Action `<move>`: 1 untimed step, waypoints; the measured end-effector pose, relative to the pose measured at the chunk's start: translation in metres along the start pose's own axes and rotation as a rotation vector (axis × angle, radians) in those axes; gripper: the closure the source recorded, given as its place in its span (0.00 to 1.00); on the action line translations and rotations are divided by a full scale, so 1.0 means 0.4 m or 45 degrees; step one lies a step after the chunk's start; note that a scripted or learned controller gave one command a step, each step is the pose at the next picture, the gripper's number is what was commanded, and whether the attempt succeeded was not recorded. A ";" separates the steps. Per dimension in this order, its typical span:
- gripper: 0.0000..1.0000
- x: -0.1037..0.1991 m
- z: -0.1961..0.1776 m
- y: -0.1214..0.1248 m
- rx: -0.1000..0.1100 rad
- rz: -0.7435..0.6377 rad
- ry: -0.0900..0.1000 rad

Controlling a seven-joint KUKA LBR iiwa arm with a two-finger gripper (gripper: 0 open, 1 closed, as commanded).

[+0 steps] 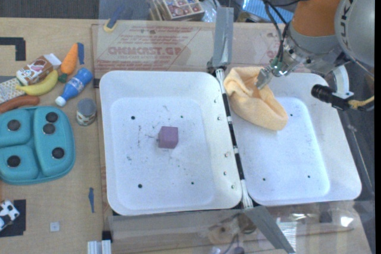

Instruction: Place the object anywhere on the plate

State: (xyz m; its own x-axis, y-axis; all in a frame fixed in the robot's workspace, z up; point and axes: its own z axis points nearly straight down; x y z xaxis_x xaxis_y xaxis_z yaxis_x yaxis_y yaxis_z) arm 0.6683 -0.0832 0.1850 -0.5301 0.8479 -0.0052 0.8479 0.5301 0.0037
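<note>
**Near zone.** Two shallow bins stand side by side with their inner rims touching. The left bin [196, 187] holds one small purple cube [168, 137], resting flat near the centre of the floor and well apart from every wall. The near half of the right bin [309, 187] is bare.

**Left of the bins.** A teal compartment tray [36, 146] lies on the bench outside the bins. It is the only plate-like item and is judged to be the target.

**Task object.** The yellow cloth [262, 107] is taken as the object, since the gripper is working on it. It lies in the far-left corner of the right bin, and its upper fold rides against the rim between the bins. It is soft and crumpled, bunched at the far end and flattening to a rounded lobe at the near end. A bunched fold is the likeliest part to offer a hold.

**Gripper.** The gripper [262, 81] points down onto the far part of the cloth and appears to touch it. Whether it is clenched on the fabric or released cannot be told at this resolution.

**Arm.** The arm [333, 3] reaches in from the right, its orange band above the wrist.

**Far zone.** A cardboard sheet [149, 50] lies beyond the left bin.
</note>
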 end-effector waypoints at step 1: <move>0.00 0.000 -0.001 0.000 -0.001 0.000 0.000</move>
State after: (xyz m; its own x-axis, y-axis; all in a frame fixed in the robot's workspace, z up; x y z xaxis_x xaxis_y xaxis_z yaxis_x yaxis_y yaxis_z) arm 0.6684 -0.0831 0.1853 -0.5301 0.8479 -0.0054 0.8479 0.5302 0.0042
